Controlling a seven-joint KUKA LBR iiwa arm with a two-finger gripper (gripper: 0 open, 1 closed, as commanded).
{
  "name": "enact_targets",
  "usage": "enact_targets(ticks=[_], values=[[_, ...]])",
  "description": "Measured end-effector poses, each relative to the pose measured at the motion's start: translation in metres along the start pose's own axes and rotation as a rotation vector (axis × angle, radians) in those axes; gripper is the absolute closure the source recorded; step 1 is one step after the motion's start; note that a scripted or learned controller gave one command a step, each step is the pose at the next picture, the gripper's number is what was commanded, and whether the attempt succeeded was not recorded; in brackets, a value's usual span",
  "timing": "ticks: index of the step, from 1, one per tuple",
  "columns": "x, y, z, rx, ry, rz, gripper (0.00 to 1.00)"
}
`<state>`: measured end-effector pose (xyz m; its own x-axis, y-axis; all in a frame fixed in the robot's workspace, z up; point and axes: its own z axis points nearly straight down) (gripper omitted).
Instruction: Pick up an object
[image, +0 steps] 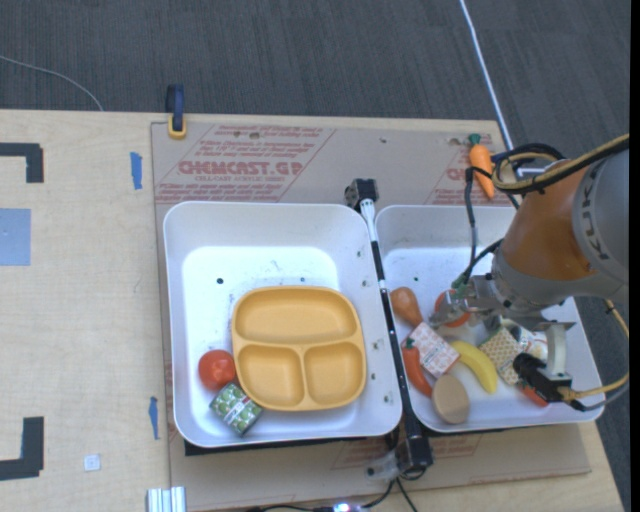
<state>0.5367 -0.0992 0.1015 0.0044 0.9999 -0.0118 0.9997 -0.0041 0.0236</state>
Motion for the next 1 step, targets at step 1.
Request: enact_targets(ticks=[1], values=[[0.0688,-0.0499,-0.0855,0.022,0.013,-0.006,1.00]])
